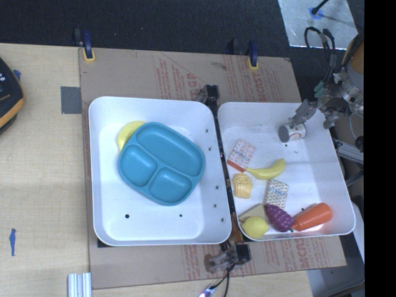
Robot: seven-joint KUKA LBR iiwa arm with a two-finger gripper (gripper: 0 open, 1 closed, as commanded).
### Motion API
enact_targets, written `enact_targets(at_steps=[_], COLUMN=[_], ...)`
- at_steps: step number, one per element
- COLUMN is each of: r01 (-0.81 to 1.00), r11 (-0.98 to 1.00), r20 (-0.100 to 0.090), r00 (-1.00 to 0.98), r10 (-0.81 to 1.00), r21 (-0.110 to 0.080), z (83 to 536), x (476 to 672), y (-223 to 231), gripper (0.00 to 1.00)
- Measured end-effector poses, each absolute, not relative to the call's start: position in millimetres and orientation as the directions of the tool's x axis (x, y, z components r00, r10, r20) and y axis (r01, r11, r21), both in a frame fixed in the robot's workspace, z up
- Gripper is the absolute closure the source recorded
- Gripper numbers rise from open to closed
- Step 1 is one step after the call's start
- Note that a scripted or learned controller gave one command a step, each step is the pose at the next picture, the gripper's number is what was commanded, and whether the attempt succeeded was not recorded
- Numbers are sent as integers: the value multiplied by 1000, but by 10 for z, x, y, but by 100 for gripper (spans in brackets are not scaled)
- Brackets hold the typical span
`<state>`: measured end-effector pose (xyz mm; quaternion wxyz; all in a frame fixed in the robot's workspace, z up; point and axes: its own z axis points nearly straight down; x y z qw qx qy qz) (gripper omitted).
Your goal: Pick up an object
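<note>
My gripper (292, 131) hangs over the back right part of the right bin (322, 166), with bare bin floor below it. A pink and white packet (241, 153) lies to its left, and a yellow banana (267, 170) lies in front of it. Further forward are a yellow ridged piece (243, 185) and a checkered packet (276, 192). Along the front wall sit a lemon (255, 226), a purple eggplant (279, 217) and an orange carrot (312, 216). I see nothing held in the gripper.
The left bin (105, 184) holds a blue divided plate (162, 163) lying partly over a yellow object (129, 132). A black clip (211, 93) sits at the back where the two bins meet. Cables and arm hardware (340, 98) crowd the right edge.
</note>
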<state>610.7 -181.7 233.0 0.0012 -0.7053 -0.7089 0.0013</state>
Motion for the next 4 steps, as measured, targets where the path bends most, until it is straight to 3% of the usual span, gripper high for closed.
enact_targets(at_steps=[1, 2, 3, 4], r01=[1000, 1000, 1000, 1000], r11=[5, 8, 9, 3], r20=[0, -2, -2, -1], r00=[-5, -8, -9, -3], r10=[1000, 1000, 1000, 1000], r21=[-5, -5, -5, -2], z=[910, 1019, 1018, 920], x=[5580, 5585, 5584, 5760], y=[-1769, -1781, -1781, -2058], gripper=[0, 100, 0, 0])
